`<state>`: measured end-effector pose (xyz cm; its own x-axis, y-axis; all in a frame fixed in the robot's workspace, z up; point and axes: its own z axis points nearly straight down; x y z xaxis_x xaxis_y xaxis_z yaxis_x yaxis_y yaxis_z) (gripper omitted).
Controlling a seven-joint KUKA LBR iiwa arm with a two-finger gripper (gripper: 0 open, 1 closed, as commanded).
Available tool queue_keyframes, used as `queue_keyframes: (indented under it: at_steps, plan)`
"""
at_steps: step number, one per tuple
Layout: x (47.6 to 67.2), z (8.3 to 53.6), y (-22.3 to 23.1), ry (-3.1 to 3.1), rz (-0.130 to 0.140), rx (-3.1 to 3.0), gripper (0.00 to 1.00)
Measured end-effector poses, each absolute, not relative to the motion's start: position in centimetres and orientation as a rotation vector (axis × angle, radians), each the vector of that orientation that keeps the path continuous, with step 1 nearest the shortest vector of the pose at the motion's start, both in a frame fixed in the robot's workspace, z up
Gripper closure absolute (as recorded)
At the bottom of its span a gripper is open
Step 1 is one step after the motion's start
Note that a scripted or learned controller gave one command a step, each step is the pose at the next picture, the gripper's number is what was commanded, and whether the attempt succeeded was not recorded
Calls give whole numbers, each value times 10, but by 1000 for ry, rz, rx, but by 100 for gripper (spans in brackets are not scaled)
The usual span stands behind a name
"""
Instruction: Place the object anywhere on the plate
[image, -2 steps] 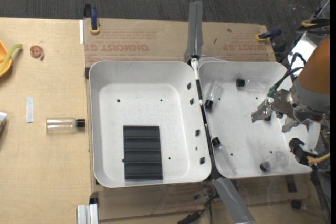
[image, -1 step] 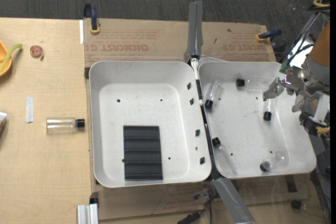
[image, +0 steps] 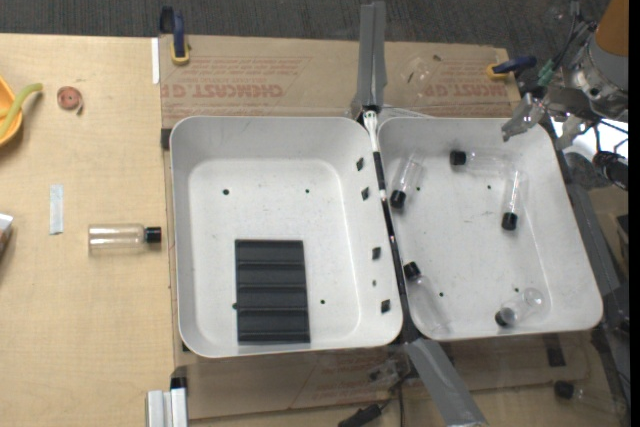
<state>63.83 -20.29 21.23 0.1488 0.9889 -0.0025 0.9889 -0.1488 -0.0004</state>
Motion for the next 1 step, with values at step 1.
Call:
queue_keyframes:
  at_steps: [1]
  plan:
    - [660,267,-205,2245,-2,2195,0]
